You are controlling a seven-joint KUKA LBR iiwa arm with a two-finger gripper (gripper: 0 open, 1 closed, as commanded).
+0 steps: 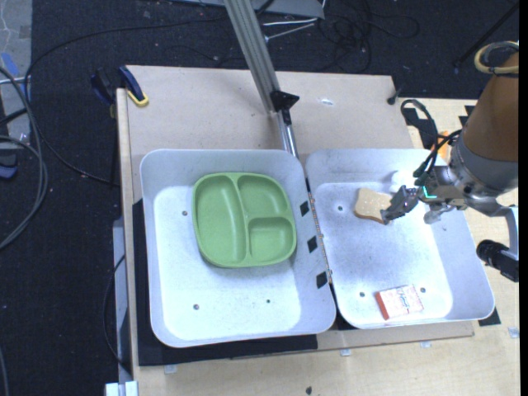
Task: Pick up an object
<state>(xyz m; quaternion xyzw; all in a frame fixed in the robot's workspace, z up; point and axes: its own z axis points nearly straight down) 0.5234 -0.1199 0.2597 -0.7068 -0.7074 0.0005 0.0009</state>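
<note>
Red-and-white packet (400, 302) lies near edge of right bin (462, 291). Gripper (412, 205) spread open, holding nothing, one finger touching tan bread slice (370, 205) at far left. Risk: finger nudges slice away, closing on air. Green divided plate (245, 219) sits in left bin (165, 304).

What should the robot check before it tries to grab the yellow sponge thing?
1. Target in the right bin: the tan block lies in its upper part. Ok.
2. End effector near target: it sits at the block's right edge. Ok.
3. Block between the fingers: too blurred to see. Cannot tell.
4. Room around the block: the red and white packet lies far off, near the lower rim. Ok.
5. Green divided plate out of the way: it rests in the left bin. Ok.
</note>
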